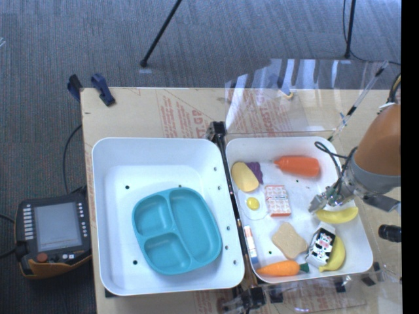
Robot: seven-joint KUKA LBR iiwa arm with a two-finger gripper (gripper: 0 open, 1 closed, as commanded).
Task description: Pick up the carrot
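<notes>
Camera view shows two white bins side by side on a brown surface [163, 110]. The carrot [280, 268] lies flat at the front edge of the right bin [298, 142], orange with a small green end, right next to a slice of toast [289, 239]. It looks like a toy, so I think it is light, hard and a bit smooth. It could slip or roll. The best spot to grab looks like the fat middle, with one finger on each long side.

The tool [325, 200] is over the right side of that bin, near a banana [338, 214]. I cannot tell how wide it is. It holds nothing that I can see.

The right bin is crowded, and its front wall sits close to the carrot, so there is little room there. The left bin [111, 156] holds a blue plate [177, 229]. Around the surface is grey carpet [65, 31].
</notes>
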